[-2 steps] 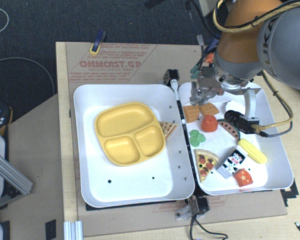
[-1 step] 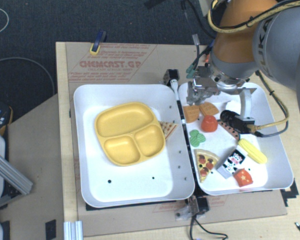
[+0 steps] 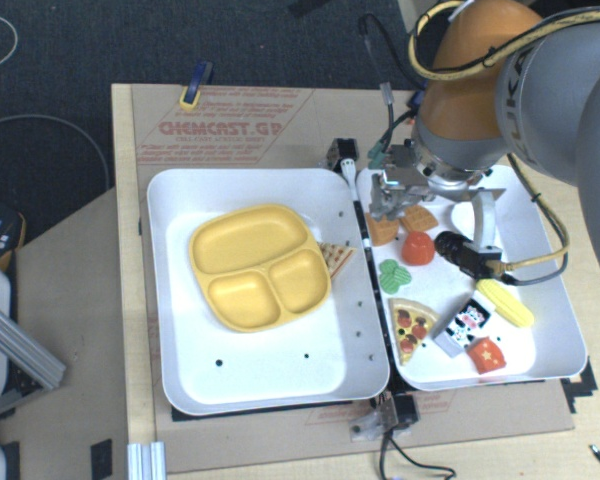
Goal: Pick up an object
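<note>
Right bin, front (image 3: 540, 368): a red block (image 3: 488, 355), a black-and-white piece (image 3: 467, 323), a pizza slice (image 3: 411, 326) and a corn cob (image 3: 506, 303) are seen lying loose.
Right bin, middle: a green piece (image 3: 394, 274) and a tomato (image 3: 418, 248) lie just below the gripper.
Left bin (image 3: 170, 268): a yellow tray (image 3: 257, 266) is seen, with a waffle piece (image 3: 336, 258) at its right edge.
Gripper (image 3: 392, 211): it is lowered at the right bin's far left corner, over an orange piece (image 3: 384, 231); whether the fingers are apart or together cannot be told.
Progress: nothing is seen lifted; a grasp and lift are judged to be left.
Likely target: the orange piece, beside the divider.
</note>
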Robot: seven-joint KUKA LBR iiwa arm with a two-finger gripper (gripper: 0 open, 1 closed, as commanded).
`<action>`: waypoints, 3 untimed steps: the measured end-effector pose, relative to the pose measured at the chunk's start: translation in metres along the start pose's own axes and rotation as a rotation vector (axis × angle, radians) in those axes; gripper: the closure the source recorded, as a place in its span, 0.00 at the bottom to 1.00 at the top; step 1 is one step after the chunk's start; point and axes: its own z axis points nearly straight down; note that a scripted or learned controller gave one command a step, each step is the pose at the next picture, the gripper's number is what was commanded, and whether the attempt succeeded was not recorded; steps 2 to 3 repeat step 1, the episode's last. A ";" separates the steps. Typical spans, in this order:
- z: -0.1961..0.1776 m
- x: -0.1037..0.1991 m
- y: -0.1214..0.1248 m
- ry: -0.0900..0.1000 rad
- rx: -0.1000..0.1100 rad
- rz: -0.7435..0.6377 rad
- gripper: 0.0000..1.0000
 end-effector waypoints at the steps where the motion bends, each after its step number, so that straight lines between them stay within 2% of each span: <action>1: -0.001 -0.001 0.002 0.000 -0.005 0.000 1.00; 3: -0.001 -0.001 0.002 0.000 -0.005 0.000 1.00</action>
